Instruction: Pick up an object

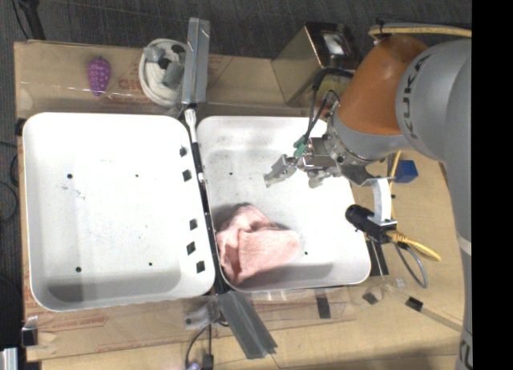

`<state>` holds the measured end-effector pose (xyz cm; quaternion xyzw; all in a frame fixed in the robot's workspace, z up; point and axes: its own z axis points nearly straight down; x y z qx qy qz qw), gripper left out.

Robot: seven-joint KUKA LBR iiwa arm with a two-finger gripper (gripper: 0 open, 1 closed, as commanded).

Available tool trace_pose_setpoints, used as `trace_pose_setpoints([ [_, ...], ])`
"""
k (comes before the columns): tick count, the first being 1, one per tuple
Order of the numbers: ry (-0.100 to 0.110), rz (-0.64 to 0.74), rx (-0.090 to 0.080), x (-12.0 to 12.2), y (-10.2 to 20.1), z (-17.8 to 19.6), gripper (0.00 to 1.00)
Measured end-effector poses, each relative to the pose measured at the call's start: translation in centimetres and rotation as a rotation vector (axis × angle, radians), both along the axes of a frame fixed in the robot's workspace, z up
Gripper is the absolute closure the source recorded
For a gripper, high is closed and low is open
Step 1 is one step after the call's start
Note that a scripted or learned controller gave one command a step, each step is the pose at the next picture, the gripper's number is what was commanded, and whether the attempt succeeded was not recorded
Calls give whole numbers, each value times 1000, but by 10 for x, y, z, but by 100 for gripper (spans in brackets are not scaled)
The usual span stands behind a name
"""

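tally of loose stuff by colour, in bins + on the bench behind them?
Pink: 1, cloth in the right bin
Purple: 1, small lumpy object on the bench
White: 1, coiled cord on the bench
Total: 3

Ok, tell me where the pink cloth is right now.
The pink cloth lies crumpled in the right bin, at its near-left corner against the divider between the two bins. The gripper hangs above the bin floor, up and to the right of the cloth.
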<state>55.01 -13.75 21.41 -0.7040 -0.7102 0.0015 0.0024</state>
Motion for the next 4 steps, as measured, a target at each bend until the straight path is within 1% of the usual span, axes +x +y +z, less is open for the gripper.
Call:
trace_pose_setpoints([
  [1, -3, 111, 0, -6, 16, -123, 0],
  [2, -5, 178, -1, 5, 43, -122, 0],
  [3, -2, 123, 0, -52, 16, -123, 0],
  [4, -1, 130, 0, -51, 16, -114, 100],
])
